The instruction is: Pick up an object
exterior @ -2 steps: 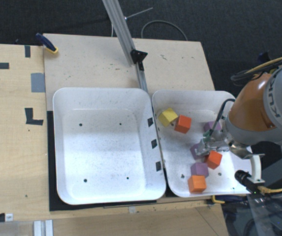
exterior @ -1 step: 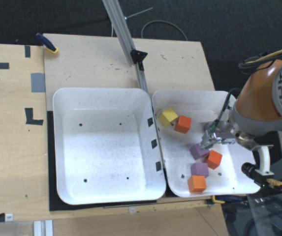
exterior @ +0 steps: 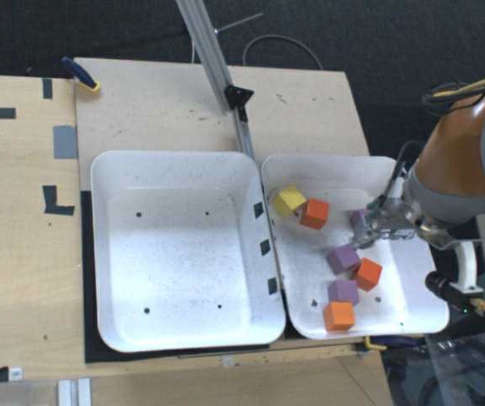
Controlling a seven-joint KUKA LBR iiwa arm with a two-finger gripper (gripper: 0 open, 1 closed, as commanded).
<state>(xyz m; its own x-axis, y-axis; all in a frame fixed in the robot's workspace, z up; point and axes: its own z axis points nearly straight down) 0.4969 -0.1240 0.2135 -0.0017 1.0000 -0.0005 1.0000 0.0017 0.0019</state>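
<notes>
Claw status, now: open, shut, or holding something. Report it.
Claw: low in the right bin, beside a purple block; whether it grips anything cannot be told.

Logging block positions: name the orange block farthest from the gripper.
The orange block at the right bin's near edge, below a purple block; the other two lie closer to the gripper.

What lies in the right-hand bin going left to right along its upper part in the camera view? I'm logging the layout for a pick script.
yellow cube → orange cube beside it → small purple block → gripper
</notes>
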